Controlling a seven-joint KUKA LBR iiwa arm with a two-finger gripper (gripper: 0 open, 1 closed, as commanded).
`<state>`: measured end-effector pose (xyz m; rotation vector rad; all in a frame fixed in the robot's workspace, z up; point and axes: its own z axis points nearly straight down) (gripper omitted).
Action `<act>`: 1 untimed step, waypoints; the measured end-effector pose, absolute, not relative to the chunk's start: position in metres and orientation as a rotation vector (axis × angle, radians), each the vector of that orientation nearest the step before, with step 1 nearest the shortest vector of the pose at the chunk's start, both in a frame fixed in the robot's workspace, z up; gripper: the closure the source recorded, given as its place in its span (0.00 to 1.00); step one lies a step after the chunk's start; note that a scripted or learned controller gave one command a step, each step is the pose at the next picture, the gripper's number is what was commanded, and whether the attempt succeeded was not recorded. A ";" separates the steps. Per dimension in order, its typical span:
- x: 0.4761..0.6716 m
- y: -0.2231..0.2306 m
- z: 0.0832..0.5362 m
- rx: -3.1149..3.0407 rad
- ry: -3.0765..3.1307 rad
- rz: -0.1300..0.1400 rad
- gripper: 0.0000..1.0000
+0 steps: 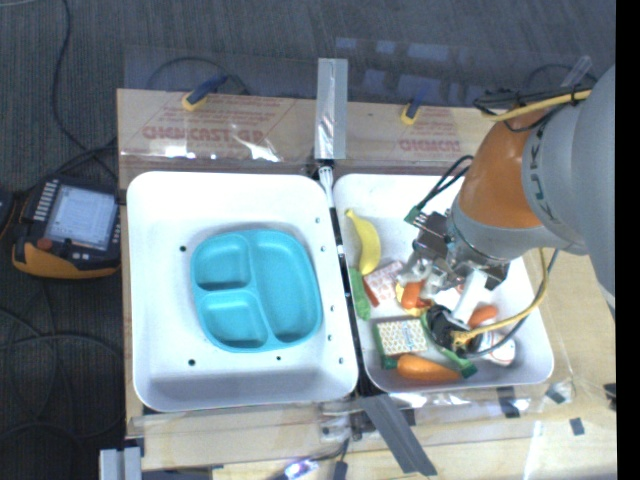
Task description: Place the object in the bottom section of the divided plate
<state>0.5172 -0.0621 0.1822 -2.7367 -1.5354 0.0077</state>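
While the turquoise divided plastic plate [256,288] sits in the left white bin [160,368], the gripper [440,286] hangs low among toy foods like the yellow banana [364,240] in the right bin [535,353]; which one is the task's object I cannot tell.

— What lies left of the bench?
— A handheld control pendant [68,228], orange-edged with a lit screen, on the dark carpet [200,18], black cables [60,28] trailing nearby.
— And behind the bins?
— A brown cardboard sheet [230,128] with red lettering, two yellow-handled clamps [203,92] on its far edge, and a grey metal bar [331,108] standing between.
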 end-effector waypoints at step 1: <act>0.561 -0.003 0.182 -2.587 -1.779 0.007 1.00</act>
